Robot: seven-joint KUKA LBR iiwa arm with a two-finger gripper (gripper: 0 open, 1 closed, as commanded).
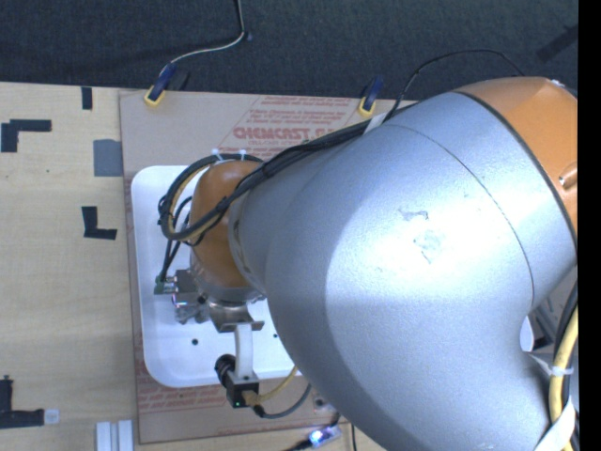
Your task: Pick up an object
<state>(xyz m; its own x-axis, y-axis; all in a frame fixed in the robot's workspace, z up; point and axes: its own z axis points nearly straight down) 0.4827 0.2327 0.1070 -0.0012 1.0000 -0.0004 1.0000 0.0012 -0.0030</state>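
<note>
A pale wooden bench (56,280) carries black tape marks (94,224) shaped as angles and bars, and one grey rectangular patch (108,156). Nearest the camera, the arm (423,271) is a broad, smooth, rounded grey shell with a dull sheen. It narrows down to the glossy orange band (218,224) and a bare metal wrist (211,303) with looped black cables.

The wrist hangs over the white bin (150,252), a shallow, smooth tray with rounded corners. Whether the gripper is open or closed cannot be told, and any object beneath it is hidden by the arm.

The bin sits on a brown cardboard sheet (178,125) printed in red: "CHEMCAST" can be read, the rest covered. Two yellow-and-blue clamps (158,87) grip the sheet's far edge. Beyond lies dark, coarse cloth (94,17) crossed by a thin cable (235,17).
</note>
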